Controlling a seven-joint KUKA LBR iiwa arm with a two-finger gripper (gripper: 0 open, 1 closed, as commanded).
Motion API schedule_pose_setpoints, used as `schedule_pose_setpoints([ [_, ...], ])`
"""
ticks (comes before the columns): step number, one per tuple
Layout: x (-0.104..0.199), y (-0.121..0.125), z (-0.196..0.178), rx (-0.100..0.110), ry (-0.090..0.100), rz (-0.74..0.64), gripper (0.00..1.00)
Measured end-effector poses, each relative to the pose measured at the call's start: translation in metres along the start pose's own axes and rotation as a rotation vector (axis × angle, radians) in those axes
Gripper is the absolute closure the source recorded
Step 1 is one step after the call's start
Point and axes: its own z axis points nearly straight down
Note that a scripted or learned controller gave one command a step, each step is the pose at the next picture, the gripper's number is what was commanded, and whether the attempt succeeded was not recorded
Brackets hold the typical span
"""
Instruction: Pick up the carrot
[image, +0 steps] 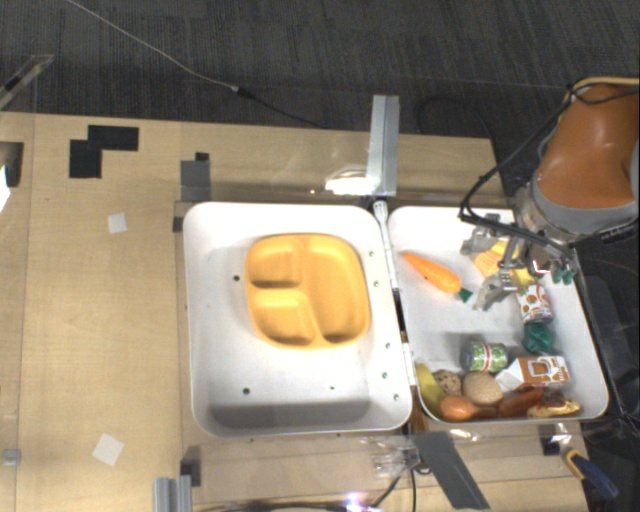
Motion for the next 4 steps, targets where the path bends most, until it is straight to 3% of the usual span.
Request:
schedule_pose_setpoints([
  [1, -0.004, 0.013, 0.079, 0.001, -0.020, -0.125, 0.00],
  [2, -0.030, 0.015, 0.097, 0.000, -0.005, 0.028, 0.00],
  [3, -0.063, 0.017, 0.097, -0.001, 0.026, 0.050, 0.00],
  [4, -0.063, 0.024, 0.098, 0.006, 0.014, -0.018, 0.00],
])
